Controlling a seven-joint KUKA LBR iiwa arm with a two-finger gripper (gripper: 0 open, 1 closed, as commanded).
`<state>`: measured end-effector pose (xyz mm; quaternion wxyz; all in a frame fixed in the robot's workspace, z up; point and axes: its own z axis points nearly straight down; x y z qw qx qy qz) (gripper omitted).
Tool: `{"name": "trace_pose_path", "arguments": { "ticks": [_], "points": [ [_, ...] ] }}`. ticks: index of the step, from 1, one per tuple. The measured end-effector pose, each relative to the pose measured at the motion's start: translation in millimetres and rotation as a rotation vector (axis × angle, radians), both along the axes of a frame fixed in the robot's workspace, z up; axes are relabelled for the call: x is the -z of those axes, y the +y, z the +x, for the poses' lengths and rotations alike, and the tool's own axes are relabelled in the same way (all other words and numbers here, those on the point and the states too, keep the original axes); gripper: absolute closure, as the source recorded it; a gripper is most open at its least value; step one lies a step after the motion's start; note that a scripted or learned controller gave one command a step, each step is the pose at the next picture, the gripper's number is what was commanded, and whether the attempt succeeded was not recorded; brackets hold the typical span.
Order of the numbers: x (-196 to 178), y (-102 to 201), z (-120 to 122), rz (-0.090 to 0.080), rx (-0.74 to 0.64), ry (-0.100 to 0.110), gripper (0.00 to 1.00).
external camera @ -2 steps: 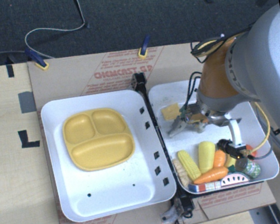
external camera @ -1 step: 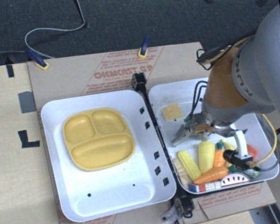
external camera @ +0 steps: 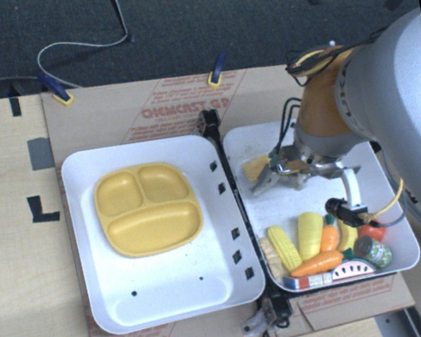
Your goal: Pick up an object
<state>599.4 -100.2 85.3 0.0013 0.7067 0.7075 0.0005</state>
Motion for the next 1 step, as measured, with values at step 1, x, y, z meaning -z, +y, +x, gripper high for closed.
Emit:
{"name": "trace_pose_path", "arguments": {
  "ticks": [1],
  "points": [
    [0.1,3.2,-105.9,0.001,0.003,0.004,0.00]
  ]
}}
